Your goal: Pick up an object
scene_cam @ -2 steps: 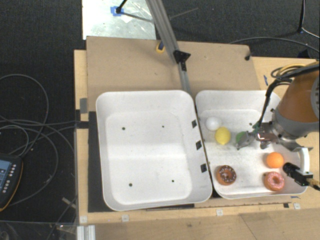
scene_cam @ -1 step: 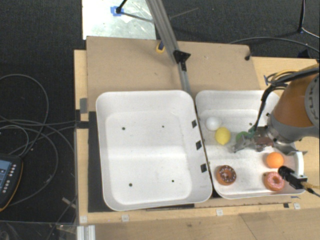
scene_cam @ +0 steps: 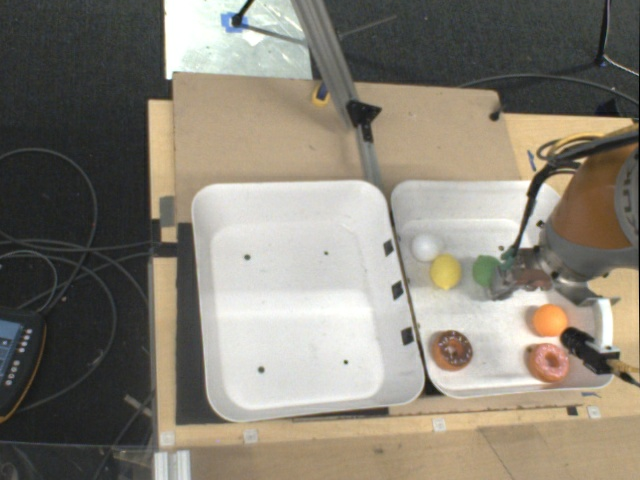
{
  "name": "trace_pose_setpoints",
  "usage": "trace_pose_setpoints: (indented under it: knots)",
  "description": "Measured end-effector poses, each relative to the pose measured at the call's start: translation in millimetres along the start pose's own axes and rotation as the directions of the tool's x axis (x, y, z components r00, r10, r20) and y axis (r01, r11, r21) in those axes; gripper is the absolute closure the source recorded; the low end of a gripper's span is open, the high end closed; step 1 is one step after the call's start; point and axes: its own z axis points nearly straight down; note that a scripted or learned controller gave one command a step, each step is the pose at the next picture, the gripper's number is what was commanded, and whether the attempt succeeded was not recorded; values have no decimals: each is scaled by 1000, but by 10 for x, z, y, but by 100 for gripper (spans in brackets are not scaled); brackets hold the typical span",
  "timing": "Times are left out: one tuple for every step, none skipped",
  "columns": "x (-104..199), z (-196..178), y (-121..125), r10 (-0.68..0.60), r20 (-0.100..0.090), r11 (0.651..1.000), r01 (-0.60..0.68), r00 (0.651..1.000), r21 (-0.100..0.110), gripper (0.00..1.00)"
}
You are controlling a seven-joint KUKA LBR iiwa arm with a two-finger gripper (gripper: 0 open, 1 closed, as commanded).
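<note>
The right bin (scene_cam: 470,203) holds a white ball (scene_cam: 426,247), a yellow lemon-like fruit (scene_cam: 445,272), a green object (scene_cam: 486,269), an orange ball (scene_cam: 549,320), a chocolate donut (scene_cam: 452,349) and a pink donut (scene_cam: 548,362). My gripper (scene_cam: 508,280) hangs low in this bin, right against the green object's right side. The arm's orange band and grey wrist hide most of the gripper from above. I cannot tell whether the green object is between anything.
The left bin (scene_cam: 290,203) lies beside the right one, with black clips (scene_cam: 396,290) along the shared edge. A slanted metal pole (scene_cam: 335,58) crosses the back of the bench. Cables run along the floor at left and above the arm at right.
</note>
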Motion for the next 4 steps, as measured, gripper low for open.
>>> trace_pose_setpoints:
  knots:
    - [6, -643, 1, -4, 2, 1000, 4, 1000, -5, 100]
    - [79, -1251, -5, -6, 2, 1000, 6, 1000, -6, 100]
    - [75, -1723, 13, -6, 2, 1000, 6, 1000, -5, 100]
    - [643, -1724, 201, -10, -1, 1000, 10, 1000, -2, 100]
